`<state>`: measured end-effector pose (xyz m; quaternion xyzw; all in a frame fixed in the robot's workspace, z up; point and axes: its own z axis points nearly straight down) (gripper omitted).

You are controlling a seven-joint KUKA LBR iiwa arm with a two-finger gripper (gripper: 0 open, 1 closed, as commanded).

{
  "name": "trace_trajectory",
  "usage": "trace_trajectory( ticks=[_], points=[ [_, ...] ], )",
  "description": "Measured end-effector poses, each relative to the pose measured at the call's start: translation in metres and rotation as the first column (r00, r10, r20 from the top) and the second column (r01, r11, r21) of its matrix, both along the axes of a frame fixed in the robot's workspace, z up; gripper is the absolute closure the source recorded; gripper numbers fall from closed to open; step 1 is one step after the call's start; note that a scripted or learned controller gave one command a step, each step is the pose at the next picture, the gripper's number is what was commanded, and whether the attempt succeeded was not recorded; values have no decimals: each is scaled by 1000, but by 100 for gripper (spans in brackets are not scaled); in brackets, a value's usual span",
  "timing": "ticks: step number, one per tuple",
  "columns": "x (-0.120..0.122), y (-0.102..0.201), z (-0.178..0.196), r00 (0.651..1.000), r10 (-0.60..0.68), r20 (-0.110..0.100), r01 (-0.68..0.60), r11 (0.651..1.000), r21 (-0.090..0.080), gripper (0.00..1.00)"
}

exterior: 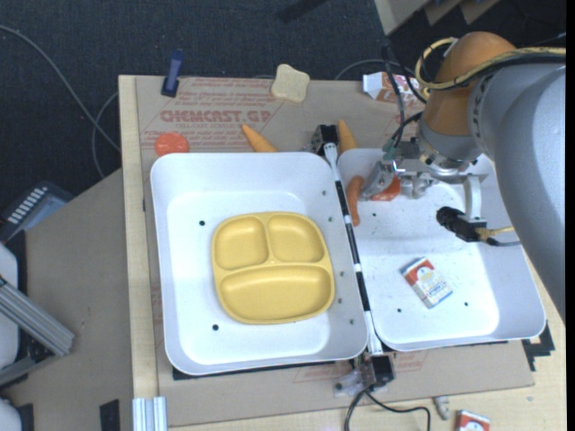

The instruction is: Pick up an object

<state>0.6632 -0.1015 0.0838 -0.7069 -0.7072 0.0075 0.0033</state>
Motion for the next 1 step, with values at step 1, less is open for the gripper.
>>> trace_trajectory(
  ticks=[1],
  points=[
    [0, 1, 0, 1000, -1, 0, 1, 1000, -1, 0]
  ],
)
